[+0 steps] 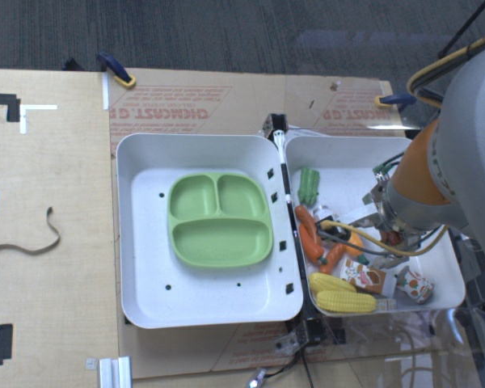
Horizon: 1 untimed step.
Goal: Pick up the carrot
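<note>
**In the right bin: arm low over the toy food, carrot not yet held**

In the right bin (444,253), the gripper (385,234) hangs low among toy food; whether it is wide or closed cannot be told. The carrot (309,234) lies well to its left, against the bin's left wall, beside a green vegetable (309,186) and above two corn cobs (339,293). Crowding could likely make it catch a neighbouring piece instead. The left bin holds a green divided plate (221,221).

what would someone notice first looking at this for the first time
Probably the bright green divided plate, alone in the middle of the left bin. Next, the clutter in the right bin: an orange carrot along its left wall, yellow corn near the front, a green vegetable behind. The grey arm with its orange band looms over that bin's right side.
</note>
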{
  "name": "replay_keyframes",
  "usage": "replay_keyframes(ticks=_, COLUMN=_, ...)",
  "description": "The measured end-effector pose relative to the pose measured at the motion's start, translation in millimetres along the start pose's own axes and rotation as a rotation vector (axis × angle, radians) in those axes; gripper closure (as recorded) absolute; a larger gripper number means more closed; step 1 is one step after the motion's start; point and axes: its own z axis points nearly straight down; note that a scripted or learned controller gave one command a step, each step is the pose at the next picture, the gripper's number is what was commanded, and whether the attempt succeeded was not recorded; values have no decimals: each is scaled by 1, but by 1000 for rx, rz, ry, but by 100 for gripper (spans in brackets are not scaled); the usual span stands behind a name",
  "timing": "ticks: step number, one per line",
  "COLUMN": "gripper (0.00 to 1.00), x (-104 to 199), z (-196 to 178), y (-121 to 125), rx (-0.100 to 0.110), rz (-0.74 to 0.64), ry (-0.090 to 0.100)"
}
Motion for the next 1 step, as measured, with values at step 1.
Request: replay_keyframes(ticks=1, gripper=0, x=28, z=10, y=-3, rx=18, rz=-19, ry=-35)
